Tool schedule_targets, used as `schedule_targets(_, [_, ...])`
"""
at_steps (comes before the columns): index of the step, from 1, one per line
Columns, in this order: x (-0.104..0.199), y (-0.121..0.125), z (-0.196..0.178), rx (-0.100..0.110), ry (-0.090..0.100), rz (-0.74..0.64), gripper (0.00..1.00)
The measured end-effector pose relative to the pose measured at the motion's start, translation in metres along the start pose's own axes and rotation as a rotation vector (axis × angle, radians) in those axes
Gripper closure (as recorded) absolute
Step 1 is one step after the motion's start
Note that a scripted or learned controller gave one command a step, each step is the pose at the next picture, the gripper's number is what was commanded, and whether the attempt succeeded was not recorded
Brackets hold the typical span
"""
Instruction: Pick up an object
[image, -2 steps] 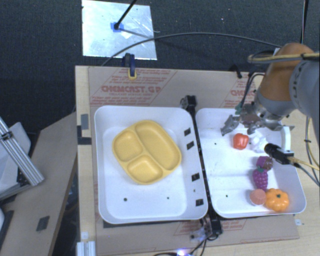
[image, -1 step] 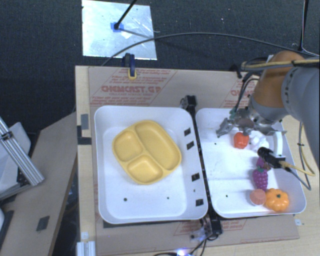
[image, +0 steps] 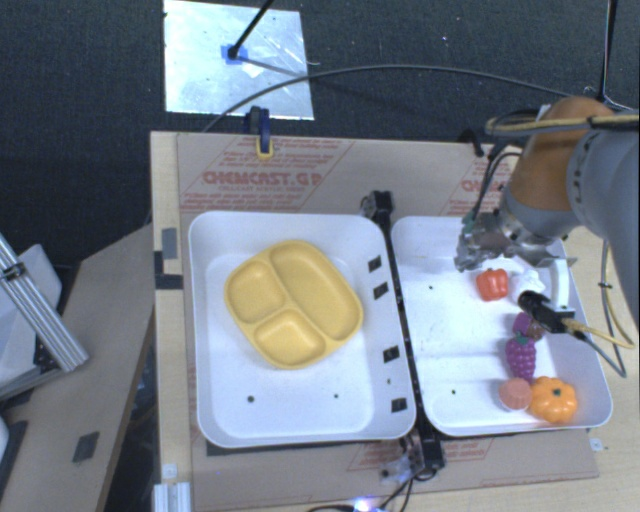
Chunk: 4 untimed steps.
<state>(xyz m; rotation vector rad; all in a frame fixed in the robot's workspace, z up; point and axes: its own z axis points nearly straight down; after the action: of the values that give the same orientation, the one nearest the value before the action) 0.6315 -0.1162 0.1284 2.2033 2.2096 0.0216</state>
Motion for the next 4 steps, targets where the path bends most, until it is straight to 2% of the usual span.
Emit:
schedule_targets(1, [-0.003,0.007,-0.064,0.017,0.004,-0.001,1.0])
schedule_targets(2, [-0.003,0.008,-0.075,0.022,0.005,-0.002,1.0])
schedule_targets(3, [0.047,0.001,-0.09,0.022,0.007,-0.006,1.0])
schedule_targets(4, [0.103,-0.009,-0.082,0.025,0.007,-0.006,1.0])
